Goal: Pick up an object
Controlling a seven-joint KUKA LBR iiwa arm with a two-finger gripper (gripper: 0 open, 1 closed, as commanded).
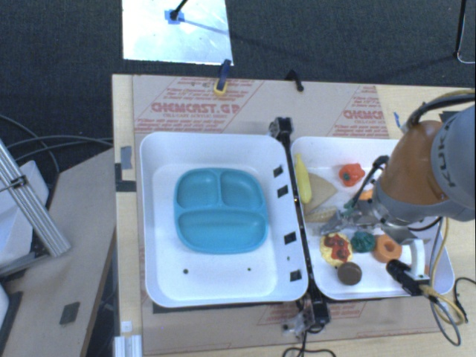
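The right bin [320, 149] holds several toy foods. A yellow banana [303, 178] lies along its left wall beside a beige wedge [321, 188]. A red-orange pepper [351, 174] sits toward the back. Near the front are a yellow slice with red toppings [335, 248], a teal piece [363, 241], an orange ring [387, 248] and a brown round piece [349, 274]. My gripper [343, 221] is low over the middle of this bin, just above the yellow slice and left of the teal piece. The wrist hides part of the bin's right side.
The left bin [160, 199] carries a blue sectioned plate [220, 210]. A black divider [291, 207] runs between the two bins. A yellow-handled tool [222, 85] lies on the cardboard behind the bins.
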